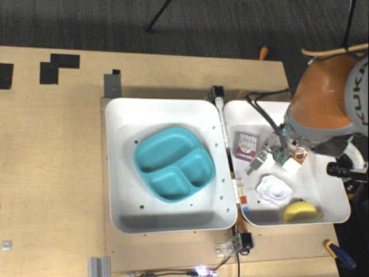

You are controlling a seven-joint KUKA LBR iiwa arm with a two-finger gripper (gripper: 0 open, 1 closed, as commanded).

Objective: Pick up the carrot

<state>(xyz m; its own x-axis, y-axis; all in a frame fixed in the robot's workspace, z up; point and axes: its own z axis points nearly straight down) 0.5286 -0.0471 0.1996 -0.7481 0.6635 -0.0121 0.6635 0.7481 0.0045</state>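
Carrot cannot be made out; the arm (323, 97) covers part of the right bin (334, 212). Hand (262, 157) state unclear. Purple packet (246, 145) print unreadable.

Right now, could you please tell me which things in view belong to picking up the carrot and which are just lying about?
Job: gripper, over the right bin; which item is the carrot, I cannot tell.
Lying about: teal divided tray, purple packet, white crumpled item, yellow item.

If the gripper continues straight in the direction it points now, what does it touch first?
Probably the bare floor of the right bin. The gripper points down-left, between the purple packet and the white object; depth is unclear.
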